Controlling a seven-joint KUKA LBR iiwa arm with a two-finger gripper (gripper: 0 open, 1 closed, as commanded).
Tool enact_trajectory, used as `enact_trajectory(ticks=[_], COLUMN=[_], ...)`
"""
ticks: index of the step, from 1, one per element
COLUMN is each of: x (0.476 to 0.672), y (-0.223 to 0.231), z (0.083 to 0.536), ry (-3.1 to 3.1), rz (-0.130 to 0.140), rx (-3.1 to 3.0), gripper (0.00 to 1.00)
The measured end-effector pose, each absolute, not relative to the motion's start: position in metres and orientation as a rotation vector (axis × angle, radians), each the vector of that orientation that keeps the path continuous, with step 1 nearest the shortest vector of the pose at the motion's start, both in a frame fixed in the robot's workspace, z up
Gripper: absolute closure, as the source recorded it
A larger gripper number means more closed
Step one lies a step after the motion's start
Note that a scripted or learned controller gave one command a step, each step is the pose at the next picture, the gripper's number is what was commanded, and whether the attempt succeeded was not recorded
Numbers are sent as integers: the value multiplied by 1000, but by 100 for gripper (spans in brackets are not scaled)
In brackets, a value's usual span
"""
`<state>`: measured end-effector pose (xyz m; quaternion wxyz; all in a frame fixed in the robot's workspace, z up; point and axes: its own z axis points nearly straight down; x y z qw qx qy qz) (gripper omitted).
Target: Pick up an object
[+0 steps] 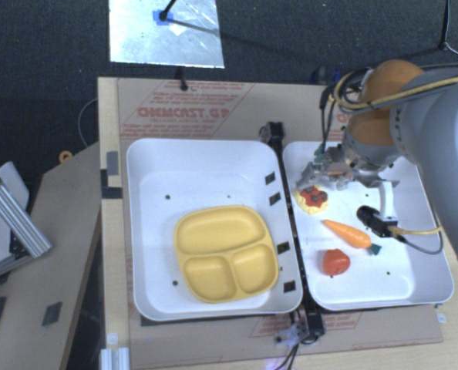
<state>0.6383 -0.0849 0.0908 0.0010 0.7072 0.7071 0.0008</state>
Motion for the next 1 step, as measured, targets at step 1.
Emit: enact_trajectory(ticks=[1], x=[640], y=[-85], z=[105], ry=[2219], rz=[8], rx=[2218], gripper=[100])
